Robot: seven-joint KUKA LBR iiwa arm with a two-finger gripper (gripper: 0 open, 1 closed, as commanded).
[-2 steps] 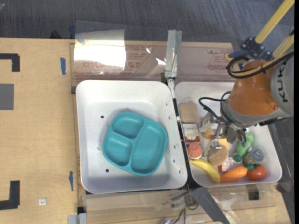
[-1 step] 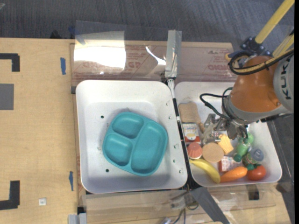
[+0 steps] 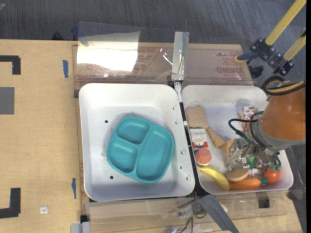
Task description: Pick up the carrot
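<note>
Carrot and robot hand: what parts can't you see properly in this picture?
- Carrot: its top side is covered by the gripper and a tangle of cables.
- Gripper: too cluttered and blurry to tell how it is set or whether it touches the carrot.
- Arm: cut off by the picture's right edge.
- Small box: label too small to read.

You're looking at a robotics lab bench: plywood top [image 3: 39,130] marked with black tape squares [image 3: 10,64], two white bins [image 3: 92,101] set side by side, clear taped panels [image 3: 112,59] behind, grey carpet [image 3: 146,4] beyond.
</note>
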